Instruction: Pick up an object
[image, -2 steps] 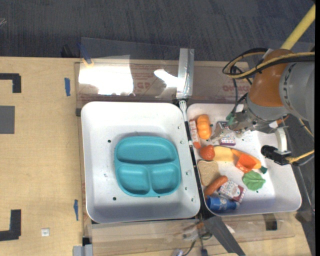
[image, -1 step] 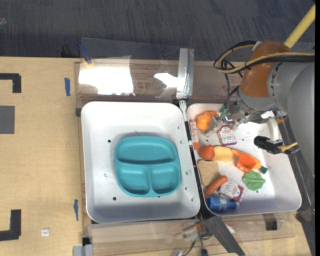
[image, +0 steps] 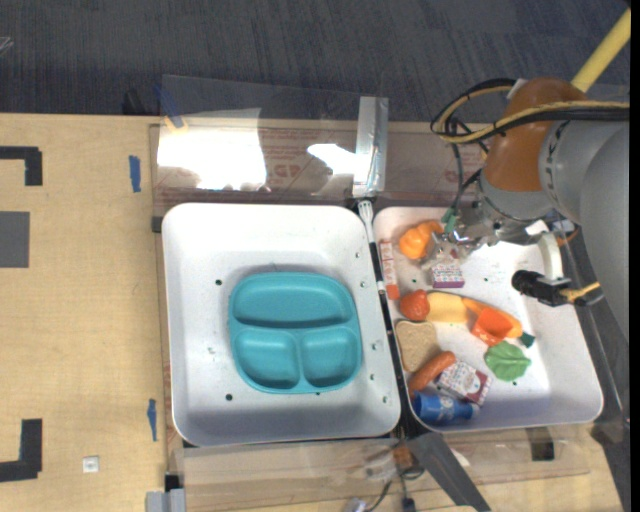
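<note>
No lettering could be read anywhere: the printing on the small packet (image: 447, 274) near the right bin's (image: 570, 390) far end and on the red-and-white packet (image: 465, 381) near its front was too blurred.
</note>
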